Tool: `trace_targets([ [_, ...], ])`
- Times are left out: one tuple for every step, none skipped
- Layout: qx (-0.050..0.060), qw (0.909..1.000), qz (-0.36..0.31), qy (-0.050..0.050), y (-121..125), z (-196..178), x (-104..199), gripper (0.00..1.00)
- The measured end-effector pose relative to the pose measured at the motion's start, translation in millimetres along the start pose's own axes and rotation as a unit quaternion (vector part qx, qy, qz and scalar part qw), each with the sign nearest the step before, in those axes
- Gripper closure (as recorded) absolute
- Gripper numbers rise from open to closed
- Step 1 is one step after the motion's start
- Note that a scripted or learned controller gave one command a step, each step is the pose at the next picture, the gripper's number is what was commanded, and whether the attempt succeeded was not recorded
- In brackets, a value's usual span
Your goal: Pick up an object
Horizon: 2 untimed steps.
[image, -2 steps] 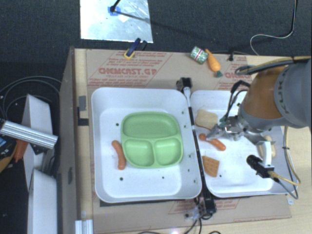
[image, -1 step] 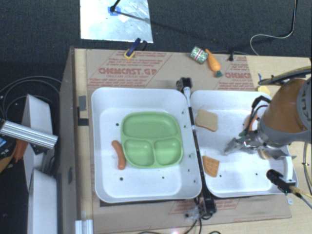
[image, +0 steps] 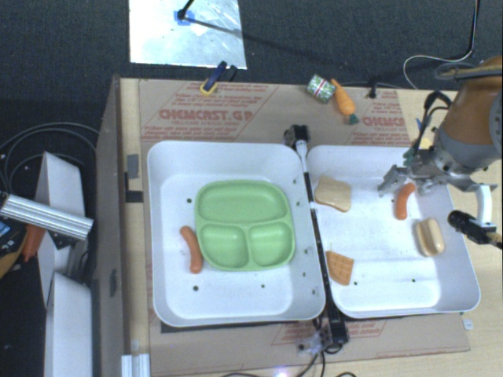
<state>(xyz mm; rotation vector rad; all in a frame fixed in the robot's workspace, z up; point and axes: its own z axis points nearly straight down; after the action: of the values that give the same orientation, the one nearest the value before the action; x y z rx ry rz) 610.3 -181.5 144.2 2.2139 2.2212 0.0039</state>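
A green plate [image: 244, 226] sits in the left bin [image: 169, 179], a sausage [image: 191, 250] beside it. In the right bin [image: 377, 289], the gripper [image: 402, 185] hangs over another sausage [image: 402, 203]; I cannot tell its grip.

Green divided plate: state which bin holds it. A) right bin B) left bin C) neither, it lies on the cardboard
B: the green divided plate lies in the left bin, with a sausage beside it.
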Motion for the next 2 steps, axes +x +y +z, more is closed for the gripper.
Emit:
trace_targets([
  [0.003,1.0000,0.001,0.001,1.0,60.2,-25.1,0.00],
  [0.001,1.0000,0.000,0.000,2.3,48.8,-25.3,1.00],
])
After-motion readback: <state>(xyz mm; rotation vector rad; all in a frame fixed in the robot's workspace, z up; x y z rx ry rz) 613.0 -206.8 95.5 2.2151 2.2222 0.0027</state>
